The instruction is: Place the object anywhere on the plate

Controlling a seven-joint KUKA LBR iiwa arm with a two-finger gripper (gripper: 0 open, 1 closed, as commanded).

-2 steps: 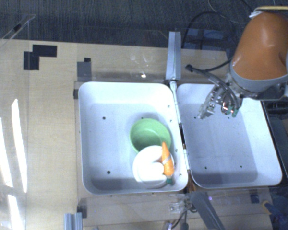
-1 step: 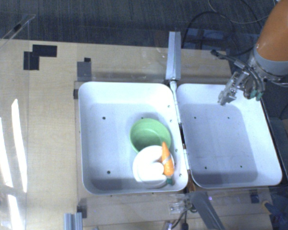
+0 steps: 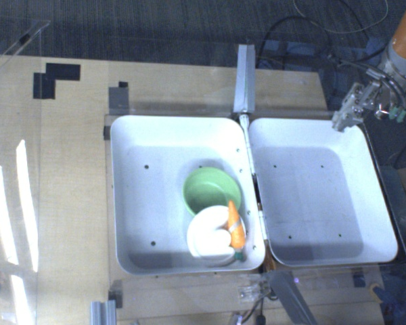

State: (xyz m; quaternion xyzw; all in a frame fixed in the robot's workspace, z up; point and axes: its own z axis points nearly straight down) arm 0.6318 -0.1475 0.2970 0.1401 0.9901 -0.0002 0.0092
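The camera view looks down at a slant on a pale wooden bench that carries two shallow white bins side by side. The left bin holds all the loose things; the right bin sits just beside it, their inner rims touching along a grey metal rail that runs up between them. The grey arm, with its orange band, reaches in from the upper right. Its gripper hangs over the far right corner of the right bin, well apart from the things in the left bin; nothing is seen between its fingers, and whether they are apart or together I cannot tell, as they are small and blurred here. In the left bin, toward its near right corner, a green plate lies flat. A white bowl sits just in front of it, overlapping the plate's near edge. The orange carrot, the smallest thing, lies along the bowl's right rim, its thin end pointing up toward the green plate and its thick end near the bin's wall
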